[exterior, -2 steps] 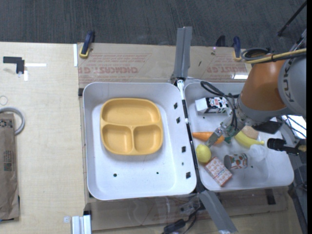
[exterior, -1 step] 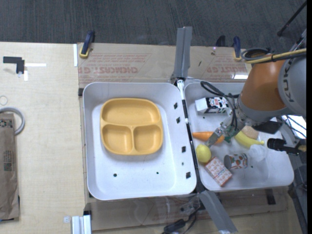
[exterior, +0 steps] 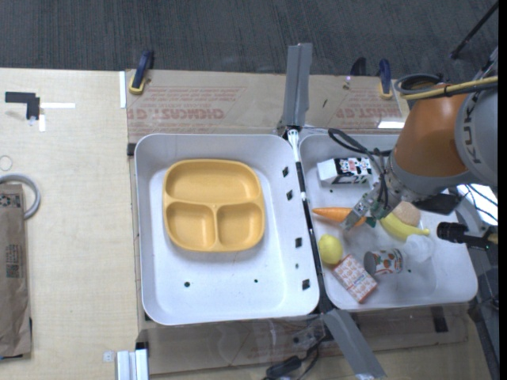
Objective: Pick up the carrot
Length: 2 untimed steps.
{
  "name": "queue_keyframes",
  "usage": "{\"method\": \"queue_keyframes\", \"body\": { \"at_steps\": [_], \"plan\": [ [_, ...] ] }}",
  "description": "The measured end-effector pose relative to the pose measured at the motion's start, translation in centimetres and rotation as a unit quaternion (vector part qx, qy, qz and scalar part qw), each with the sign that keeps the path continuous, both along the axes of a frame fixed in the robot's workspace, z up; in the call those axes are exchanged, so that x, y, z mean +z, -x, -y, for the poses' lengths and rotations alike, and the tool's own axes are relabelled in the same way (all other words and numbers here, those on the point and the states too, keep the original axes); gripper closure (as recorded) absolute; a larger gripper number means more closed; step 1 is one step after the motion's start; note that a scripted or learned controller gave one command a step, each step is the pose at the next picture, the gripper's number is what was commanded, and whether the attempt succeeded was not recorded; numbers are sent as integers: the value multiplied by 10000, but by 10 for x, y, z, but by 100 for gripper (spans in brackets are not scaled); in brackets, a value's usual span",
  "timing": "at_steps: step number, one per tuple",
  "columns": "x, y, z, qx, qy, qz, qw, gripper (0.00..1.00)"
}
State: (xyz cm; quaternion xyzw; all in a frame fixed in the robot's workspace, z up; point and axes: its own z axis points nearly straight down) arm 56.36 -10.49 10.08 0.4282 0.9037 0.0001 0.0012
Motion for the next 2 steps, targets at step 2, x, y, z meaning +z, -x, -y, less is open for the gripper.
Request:
{"method": "queue_keyframes", "body": {
  "at_steps": [2],
  "plan": [
    [109, -73, -31, -907, 3, 0, 9959, 100]
  ]
}}
